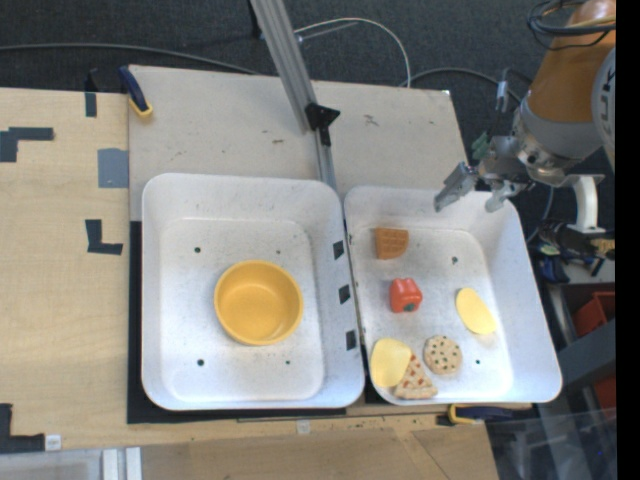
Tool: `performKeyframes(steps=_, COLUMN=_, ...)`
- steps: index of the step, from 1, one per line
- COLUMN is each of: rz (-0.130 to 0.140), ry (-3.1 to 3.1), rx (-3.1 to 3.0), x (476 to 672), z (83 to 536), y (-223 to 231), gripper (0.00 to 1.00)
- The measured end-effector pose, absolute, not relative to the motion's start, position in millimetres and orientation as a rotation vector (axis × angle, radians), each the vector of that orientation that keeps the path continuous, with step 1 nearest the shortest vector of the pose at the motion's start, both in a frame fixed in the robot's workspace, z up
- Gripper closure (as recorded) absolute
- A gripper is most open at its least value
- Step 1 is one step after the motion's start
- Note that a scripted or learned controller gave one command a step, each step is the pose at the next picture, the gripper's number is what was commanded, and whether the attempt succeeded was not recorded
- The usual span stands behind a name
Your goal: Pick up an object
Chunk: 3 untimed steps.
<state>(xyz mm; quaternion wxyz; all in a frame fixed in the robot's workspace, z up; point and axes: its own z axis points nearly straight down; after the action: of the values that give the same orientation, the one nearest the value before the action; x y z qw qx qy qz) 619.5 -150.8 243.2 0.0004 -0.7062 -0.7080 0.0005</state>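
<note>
Right bin (pixel 520 268), red toy (pixel 404 295) below-left of end effector (pixel 470 194)

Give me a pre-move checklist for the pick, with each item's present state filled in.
1. Jaws spread and holding nothing: ok. The gripper hangs with its jaws apart, nothing between them.
2. Gripper over the right bin: ok, it sits above the bin's far rim.
3. Gripper lined up over a target: not ok. The orange block, the nearest piece, lies well to its left in the picture.
4. Target stands free: ok for the red pepper and the yellow oval; not ok for the cookie, which touches the pizza slice.
5. Height above the bin floor: cannot tell.
</note>
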Motion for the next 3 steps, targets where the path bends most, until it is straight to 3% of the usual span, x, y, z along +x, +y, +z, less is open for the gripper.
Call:
performKeyframes(steps=1, rz=0.002, ry=-2.224, rx=-2.218, x=619.5, z=243.2, y=-150.8, gripper=0.0)
performKeyframes(steps=3, rz=0.008, ry=-2.22, rx=-2.216, x=610.9, z=142.3, y=-136.7, gripper=0.0)
